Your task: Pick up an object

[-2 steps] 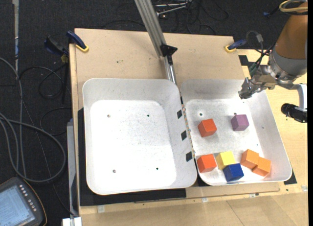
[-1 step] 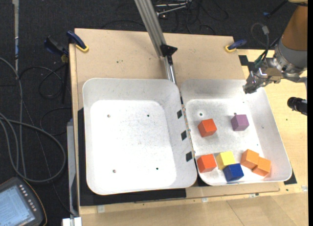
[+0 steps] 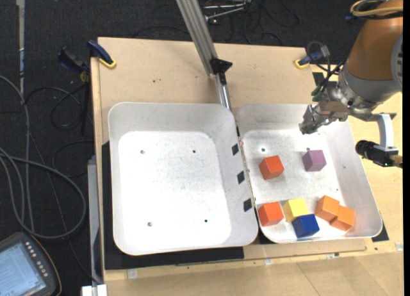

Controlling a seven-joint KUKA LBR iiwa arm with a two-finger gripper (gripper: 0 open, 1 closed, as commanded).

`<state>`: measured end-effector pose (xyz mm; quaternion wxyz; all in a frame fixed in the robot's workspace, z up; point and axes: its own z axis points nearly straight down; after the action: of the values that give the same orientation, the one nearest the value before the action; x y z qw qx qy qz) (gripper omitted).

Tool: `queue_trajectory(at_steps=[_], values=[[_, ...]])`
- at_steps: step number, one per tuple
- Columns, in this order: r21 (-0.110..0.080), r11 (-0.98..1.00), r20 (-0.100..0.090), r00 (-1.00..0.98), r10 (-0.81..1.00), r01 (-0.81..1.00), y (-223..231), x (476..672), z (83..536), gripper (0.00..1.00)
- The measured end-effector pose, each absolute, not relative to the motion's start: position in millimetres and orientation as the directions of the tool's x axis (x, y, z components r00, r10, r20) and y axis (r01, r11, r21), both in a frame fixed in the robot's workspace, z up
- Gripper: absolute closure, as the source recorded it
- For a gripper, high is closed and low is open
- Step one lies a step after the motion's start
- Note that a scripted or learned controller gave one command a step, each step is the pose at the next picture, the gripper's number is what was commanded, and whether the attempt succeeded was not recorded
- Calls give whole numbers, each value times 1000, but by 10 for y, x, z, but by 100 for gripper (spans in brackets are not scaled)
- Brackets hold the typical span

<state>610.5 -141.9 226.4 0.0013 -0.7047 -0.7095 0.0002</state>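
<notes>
Gripper [image 3: 310, 126] above right bin's far rim; finger state not discernible. Purple cube [image 3: 314, 159] just below in frame, nearest of 7 blocks.

Seven small blocks lie in the right bin [image 3: 359, 160]: an orange cube [image 3: 271, 166] and a purple cube [image 3: 314, 159] mid-bin (well apart), then an orange block [image 3: 271, 213], yellow block [image 3: 295, 208], blue block [image 3: 306, 225] and two touching orange blocks [image 3: 336, 213] along the near edge.

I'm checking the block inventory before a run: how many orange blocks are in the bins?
4, all in the right bin: one near its middle, one at the front beside the yellow block, and two touching in the front right corner.
</notes>
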Motion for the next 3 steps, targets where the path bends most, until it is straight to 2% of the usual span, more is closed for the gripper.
queue_trajectory(at_steps=[2, 3], values=[[-3, 8, 2, -8, 1000, 1000, -452, 5675, 2154, 100], [1, 10, 2, -10, 1000, 1000, 99, 5573, 2295, 100]])
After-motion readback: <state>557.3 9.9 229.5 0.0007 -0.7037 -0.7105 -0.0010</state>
